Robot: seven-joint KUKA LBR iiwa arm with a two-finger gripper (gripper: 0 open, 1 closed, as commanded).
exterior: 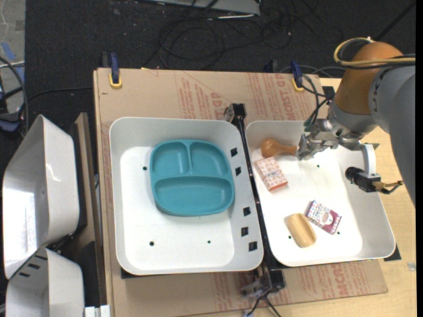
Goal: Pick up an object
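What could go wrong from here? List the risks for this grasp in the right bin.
1. The gripper sits right at the thin end of the brown drumstick-shaped toy; closing there may pinch only the tip, so it could slip or roll away.
2. The red-and-white packet lies close beside that toy, so a nudge could shift both.
3. The toy lies near the right bin's left wall, leaving little room to approach.

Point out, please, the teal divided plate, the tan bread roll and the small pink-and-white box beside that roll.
Teal divided plate (192,177): camera view, on its middle divider.
Tan bread roll (301,230): camera view, on its top surface.
Small pink-and-white box (323,216): camera view, on its printed face.
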